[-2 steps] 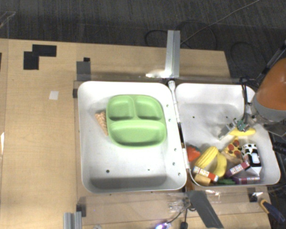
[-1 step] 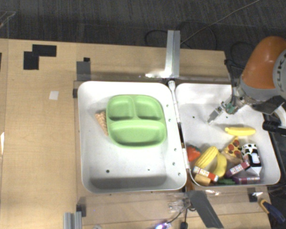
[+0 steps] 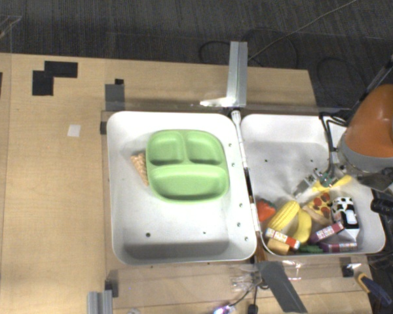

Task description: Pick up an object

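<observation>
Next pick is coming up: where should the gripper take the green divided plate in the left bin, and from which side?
Judging from its pose, take the green divided plate by its raised near rim, coming straight down: it lies flat, wide, with bare left bin floor there.

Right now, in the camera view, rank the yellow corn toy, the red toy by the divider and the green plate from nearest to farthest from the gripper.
1. The yellow corn toy, in the right bin just left of and below the gripper.
2. The red toy, further left against the divider.
3. The green plate, across in the left bin.
</observation>
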Tool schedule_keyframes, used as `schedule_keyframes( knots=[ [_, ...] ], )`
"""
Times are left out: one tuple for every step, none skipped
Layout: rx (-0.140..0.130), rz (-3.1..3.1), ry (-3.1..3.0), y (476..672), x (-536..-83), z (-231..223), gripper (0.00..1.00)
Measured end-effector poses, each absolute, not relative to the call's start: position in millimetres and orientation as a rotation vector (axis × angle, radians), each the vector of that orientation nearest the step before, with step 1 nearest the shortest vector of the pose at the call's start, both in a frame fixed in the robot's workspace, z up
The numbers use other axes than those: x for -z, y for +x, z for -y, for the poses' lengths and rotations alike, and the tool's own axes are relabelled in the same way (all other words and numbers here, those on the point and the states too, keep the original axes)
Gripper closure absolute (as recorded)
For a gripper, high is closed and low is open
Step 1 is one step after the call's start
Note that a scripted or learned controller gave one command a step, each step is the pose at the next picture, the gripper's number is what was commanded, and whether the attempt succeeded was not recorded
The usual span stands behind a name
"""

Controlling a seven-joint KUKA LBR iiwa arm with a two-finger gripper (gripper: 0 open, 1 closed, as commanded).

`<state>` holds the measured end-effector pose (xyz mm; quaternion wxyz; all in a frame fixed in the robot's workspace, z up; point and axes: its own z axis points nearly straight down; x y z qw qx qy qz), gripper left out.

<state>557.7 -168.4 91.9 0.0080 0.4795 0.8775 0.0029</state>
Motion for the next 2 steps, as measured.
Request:
schedule_keyframes(
  knots=[
    [-0.01,-2.85,1.285,636.4,-90.7,130.3,0.0],
    [-0.006,-2.85,1.362,666.0,-88.1,153.1,0.0]
  ],
)
